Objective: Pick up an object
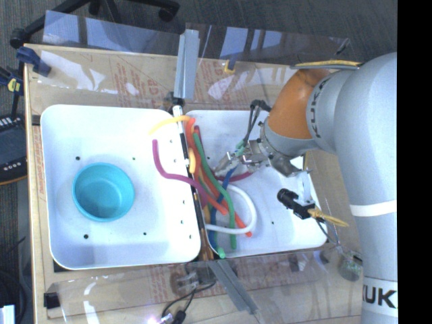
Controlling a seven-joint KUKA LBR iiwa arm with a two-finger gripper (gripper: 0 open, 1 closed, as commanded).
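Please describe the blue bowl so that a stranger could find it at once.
Look at the left white bin. The blue bowl stands upright in its lower left part, apart from the coloured cords at the bins' shared wall. It alone is round and wide; the cords are thin.

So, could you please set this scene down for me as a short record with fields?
left bin: holds a blue bowl
right bin: holds a tangle of coloured tubes
overhang: a purple tube and a yellow tube cross into the left bin
gripper: low over the right bin, at the tangle's upper edge
grasp: cannot be told from this view
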